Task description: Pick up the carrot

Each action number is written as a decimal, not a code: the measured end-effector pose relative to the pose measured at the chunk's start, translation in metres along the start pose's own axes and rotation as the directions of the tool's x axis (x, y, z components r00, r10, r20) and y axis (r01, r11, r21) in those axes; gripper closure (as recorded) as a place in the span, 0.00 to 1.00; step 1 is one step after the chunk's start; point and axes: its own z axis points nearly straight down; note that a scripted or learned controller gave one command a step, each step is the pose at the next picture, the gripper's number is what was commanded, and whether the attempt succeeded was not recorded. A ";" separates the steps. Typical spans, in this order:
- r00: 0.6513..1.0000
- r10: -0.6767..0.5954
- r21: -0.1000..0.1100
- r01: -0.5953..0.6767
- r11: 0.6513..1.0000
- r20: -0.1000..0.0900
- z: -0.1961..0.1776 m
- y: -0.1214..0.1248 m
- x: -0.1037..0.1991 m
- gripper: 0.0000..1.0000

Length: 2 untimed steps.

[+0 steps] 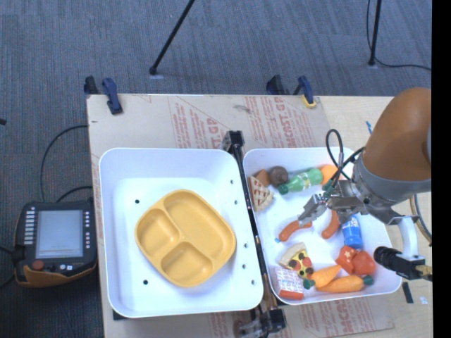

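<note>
Both bins (pixel 120 189) are plain white. In the left one lies a yellow sectioned plate (pixel 184 238). The right bin (pixel 271 270) is a jumble of colour: an orange carrot (pixel 345 284), a green bottle (pixel 304 181), a blue bottle (pixel 351 232), something red (pixel 356 261), and a pizza slice (pixel 297 258) dotted red on yellow. The tabletop (pixel 183 118) is pale brown with red printed lettering. The arm (pixel 398 146) is grey with an orange band.
</note>
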 end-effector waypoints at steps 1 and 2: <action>0.999 0.049 0.001 -0.049 0.999 -0.001 0.053 0.047 -0.076 0.00; 0.982 0.187 0.001 -0.187 0.982 -0.001 0.091 0.114 -0.099 0.00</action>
